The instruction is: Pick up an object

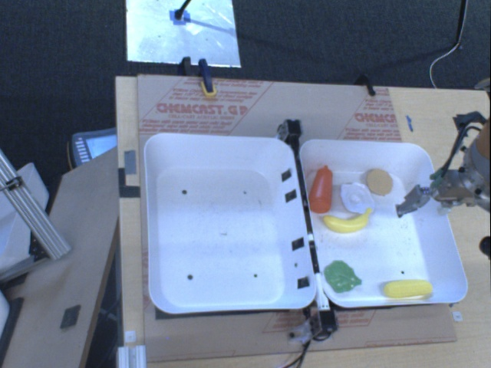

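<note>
White plastic, shallow and smooth, makes up the right bin [441, 228] where every candidate lies, so the pincer [409, 202] hanging over that bin's right half, with nothing visibly in it, should pick a target that stands clear of its neighbours; whether it is parted or closed I cannot tell at this slant. Nearest to it sit the tan round piece [378, 181] and the white lumpy piece [355, 197], which lie just beside each other, with the banana [347, 221] touching or nearly touching the white one below; a descent there risks nudging two things at once. My judgement is that the yellow oblong [407, 288] near the front wall, well apart from the rest, is the safer choice; it should be straddled across its short width. Other options are the red bottle [321, 189], lying along the left wall, and the green leafy lump [341, 276] in the front left corner; the left bin [165, 228] alongside matters little.
</note>
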